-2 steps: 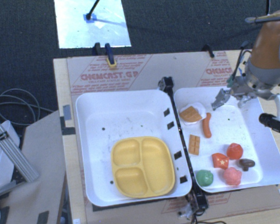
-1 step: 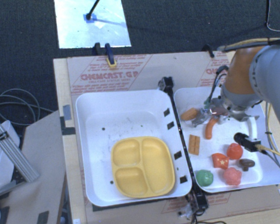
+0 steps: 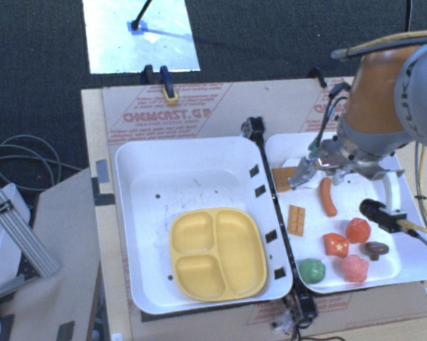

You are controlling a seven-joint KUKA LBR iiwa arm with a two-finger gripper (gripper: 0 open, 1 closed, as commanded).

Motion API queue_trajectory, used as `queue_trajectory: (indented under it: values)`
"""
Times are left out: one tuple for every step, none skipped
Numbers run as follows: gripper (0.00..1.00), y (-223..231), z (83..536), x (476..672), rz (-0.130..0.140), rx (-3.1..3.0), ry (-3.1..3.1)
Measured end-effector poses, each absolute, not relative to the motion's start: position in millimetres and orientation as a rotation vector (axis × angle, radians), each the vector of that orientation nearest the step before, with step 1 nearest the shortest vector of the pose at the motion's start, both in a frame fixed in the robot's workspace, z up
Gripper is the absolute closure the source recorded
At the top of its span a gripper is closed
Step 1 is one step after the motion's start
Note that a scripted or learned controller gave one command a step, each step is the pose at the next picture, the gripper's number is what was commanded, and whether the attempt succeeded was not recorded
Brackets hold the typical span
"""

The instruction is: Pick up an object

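The arm (image 3: 403, 86) comes in from the right and bends down over the back of the right bin (image 3: 416, 258). Its orange band sits high, above the grey wrist. The wrist tilts down and to the left, so the end effector (image 3: 302, 176) hangs low over the bin's back left corner, close to the wall shared with the left bin (image 3: 135, 169). Its tip is just above or touching a brown block (image 3: 282, 176) that lies flat there. From this angle I cannot tell whether the end effector is wide or narrow, and nothing is visibly held in it.

The pickable things lie loose on the floor of the right bin:
- A sausage (image 3: 327, 197) lies just to the right of and below the end effector, apart from it.
- A wafer (image 3: 296, 220) lies near the left wall, in front of the block.
- A tomato (image 3: 357, 229) and a red piece (image 3: 336, 244) sit side by side further forward.
- A mushroom (image 3: 375, 248) lies just beside the tomato.
- A green lump (image 3: 311, 270) and a pink lump (image 3: 354, 268) lie along the front wall.

In the left bin a yellow tray (image 3: 217, 252) with three compartments rests flat toward the front. Both bins stand side by side on the desk (image 3: 192, 101).
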State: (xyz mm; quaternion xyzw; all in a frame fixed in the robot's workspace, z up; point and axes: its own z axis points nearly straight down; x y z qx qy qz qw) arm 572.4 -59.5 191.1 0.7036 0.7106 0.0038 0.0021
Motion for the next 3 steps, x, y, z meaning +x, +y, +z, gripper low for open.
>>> queue_trajectory:
  values:
    - [0.00, -125, 216, 594.5, 0.003, 2.219, 2.213]
    - [0.00, -142, 150, 601.7, -0.003, 2.222, 2.222]
    - [0.00, -139, 81, 592.9, -0.002, 2.222, 2.225]
